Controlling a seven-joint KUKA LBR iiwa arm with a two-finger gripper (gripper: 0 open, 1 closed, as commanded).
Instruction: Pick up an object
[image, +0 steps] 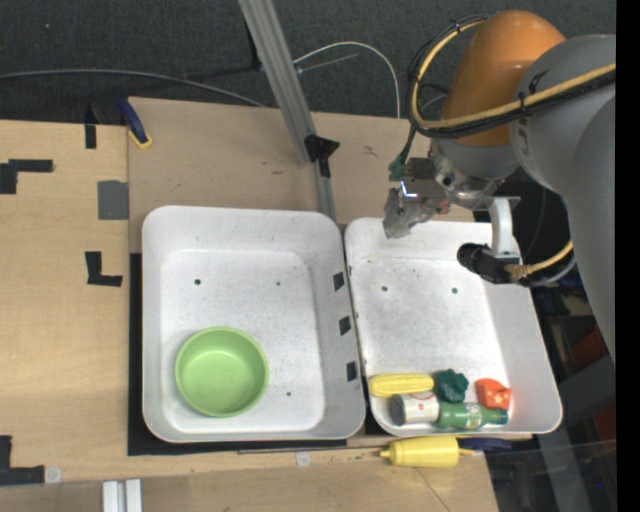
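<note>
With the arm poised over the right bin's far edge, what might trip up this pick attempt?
1. The yellow corn cob toy, white canister, green bottle, dark green toy and orange toy crowd one near corner of the shallow white right bin; a grasp may hit several.
2. They lie against the bin wall, which could block the end effector.
3. The end effector hangs at the far rim, so a long traverse remains.

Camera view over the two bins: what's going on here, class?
A grey arm's gripper hangs over the far edge of the right bin, holding nothing. Toy items, including a corn cob and a green bottle, cluster in that bin's near corner. A green bowl sits in the left bin.
</note>
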